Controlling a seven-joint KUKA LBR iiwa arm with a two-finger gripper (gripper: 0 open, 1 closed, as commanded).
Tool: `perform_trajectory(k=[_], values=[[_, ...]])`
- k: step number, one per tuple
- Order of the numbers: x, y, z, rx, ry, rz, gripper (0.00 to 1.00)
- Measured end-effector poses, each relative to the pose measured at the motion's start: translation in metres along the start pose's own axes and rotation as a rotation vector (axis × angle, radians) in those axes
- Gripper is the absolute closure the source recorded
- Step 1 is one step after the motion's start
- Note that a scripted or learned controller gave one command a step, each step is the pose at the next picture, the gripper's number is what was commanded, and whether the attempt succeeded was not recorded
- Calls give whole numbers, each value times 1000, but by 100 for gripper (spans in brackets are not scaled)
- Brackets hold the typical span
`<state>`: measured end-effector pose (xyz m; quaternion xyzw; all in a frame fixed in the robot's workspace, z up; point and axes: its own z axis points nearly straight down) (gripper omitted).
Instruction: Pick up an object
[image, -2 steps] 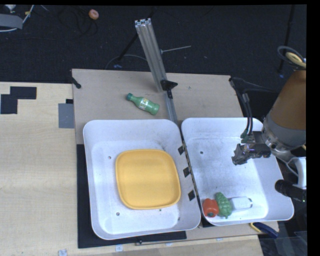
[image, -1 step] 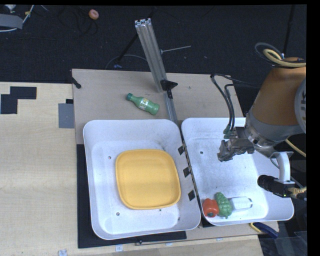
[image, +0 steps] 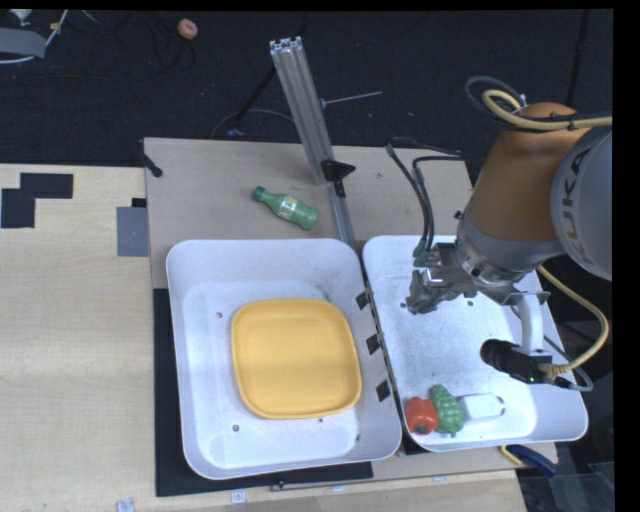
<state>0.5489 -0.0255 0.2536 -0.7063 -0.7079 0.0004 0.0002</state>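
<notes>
My gripper hangs over the upper left part of the right bin, seen from above under the grey and orange arm. Nothing shows between its dark fingers. At the near edge of the right bin lie a red and green toy vegetable and a small white object beside it, well below the gripper. A yellow square plate lies flat in the middle of the left bin.
A green bottle lies on the bench behind the left bin. A slanted metal rail rises from between the bins' far edges. A black cylindrical part on the arm sticks out over the right bin's right side.
</notes>
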Motion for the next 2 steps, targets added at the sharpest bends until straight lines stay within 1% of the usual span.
perform_trajectory(k=[1,2], values=[[36,24,10,1,1,0,100],[87,52,21,1,1,0,100]])
